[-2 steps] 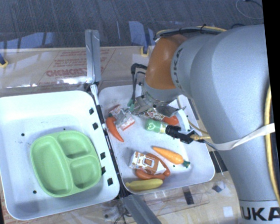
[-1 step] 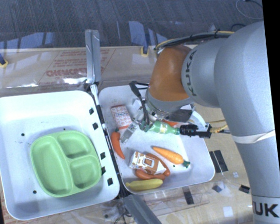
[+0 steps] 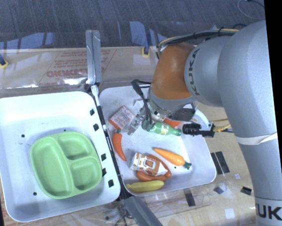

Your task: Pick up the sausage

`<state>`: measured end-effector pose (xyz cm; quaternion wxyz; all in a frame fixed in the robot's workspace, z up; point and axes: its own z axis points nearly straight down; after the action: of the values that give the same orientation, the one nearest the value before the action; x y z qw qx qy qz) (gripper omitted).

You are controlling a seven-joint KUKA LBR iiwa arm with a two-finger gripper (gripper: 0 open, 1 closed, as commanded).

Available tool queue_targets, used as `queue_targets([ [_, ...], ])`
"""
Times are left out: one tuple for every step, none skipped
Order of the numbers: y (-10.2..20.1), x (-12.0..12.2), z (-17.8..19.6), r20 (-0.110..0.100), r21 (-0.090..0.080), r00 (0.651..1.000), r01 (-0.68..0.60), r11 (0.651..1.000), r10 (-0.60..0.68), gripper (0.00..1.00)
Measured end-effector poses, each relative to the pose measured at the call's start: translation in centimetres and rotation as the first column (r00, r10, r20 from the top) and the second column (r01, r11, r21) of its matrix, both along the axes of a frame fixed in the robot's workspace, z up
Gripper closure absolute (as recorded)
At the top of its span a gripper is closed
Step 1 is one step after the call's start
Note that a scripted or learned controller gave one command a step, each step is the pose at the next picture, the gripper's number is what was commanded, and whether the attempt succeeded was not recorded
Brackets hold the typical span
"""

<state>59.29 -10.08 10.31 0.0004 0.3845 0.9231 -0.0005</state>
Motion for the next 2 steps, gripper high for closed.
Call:
queue_targets([
  [0.0, 0.0, 0.0, 0.0, 0.0, 1.0, 0.0, 1.0, 0.0, 0.0],
  [0.5, -5.4, -1.2, -0.003, 0.003, 0.898, -0.439, 0.898, 0.439, 0.0],
])
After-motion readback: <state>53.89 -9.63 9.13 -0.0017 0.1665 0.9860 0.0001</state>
